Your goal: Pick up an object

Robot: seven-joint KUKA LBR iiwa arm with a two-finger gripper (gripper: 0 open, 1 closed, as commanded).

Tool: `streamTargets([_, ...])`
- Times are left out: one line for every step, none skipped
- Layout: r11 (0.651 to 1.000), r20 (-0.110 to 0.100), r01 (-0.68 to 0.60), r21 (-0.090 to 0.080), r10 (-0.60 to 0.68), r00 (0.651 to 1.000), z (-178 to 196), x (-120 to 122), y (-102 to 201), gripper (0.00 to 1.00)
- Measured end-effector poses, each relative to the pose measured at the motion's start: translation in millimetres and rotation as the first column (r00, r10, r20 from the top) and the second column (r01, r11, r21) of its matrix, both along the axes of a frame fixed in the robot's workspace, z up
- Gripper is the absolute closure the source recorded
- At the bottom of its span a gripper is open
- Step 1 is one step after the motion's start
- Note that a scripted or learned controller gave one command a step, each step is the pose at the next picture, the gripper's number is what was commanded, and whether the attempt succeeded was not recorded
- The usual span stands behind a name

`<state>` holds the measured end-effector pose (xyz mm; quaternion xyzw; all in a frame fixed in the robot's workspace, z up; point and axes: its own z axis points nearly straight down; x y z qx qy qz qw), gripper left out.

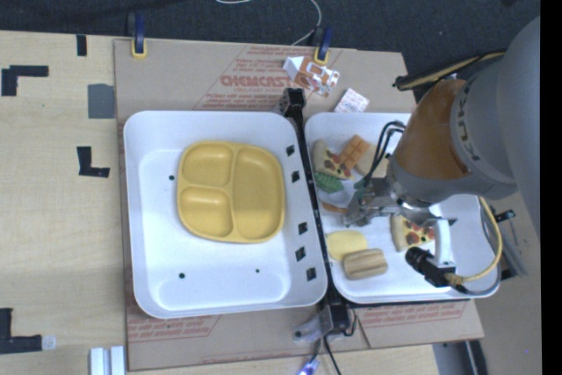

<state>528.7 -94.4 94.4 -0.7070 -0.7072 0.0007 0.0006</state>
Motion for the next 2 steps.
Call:
streamTargets([1.000, 0.000, 0.000, 0.000, 0.000, 1.000, 0, 0, 0, 0.00])
streamTargets([1.000, 0.004, -0.003, 0.000, 0.003, 1.000, -10, 66, 2, 0.00])
